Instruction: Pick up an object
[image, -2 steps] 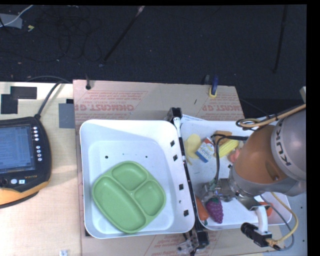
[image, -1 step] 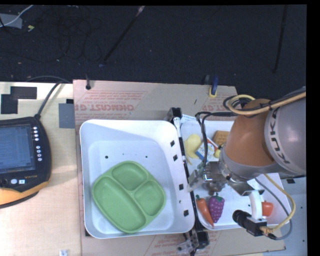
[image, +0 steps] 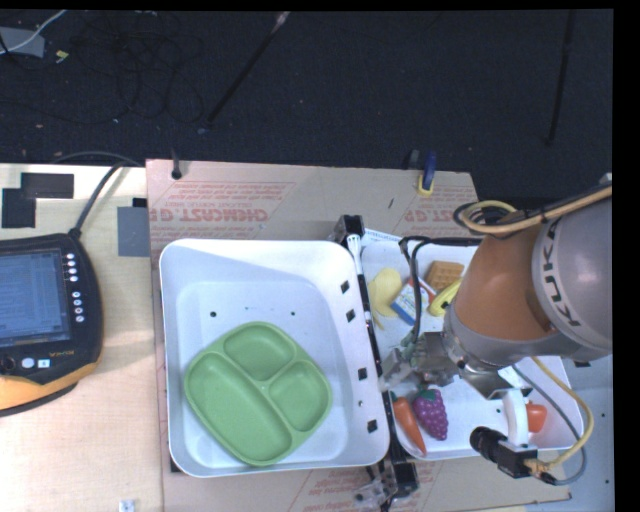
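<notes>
The right bin (image: 470, 448) holds several small toys: a yellow lemon-like piece (image: 386, 287), a tan cracker-like square (image: 444, 273), a blue stick (image: 402, 311), an orange carrot (image: 409, 425) and a purple grape bunch (image: 431, 413). The grey arm with its orange band (image: 500, 295) leans over this bin. Its gripper (image: 415, 362) hangs low just above the carrot and grapes. A red-and-white object (image: 532, 417) lies toward the bin's right side.
The left bin (image: 200, 270) carries a green three-compartment plate (image: 258, 392). A black tablet-like pendant (image: 40, 305) rests on the bench at far left. Cables loop around the arm's wrist, and a black clamp (image: 351, 232) sits between the bins.
</notes>
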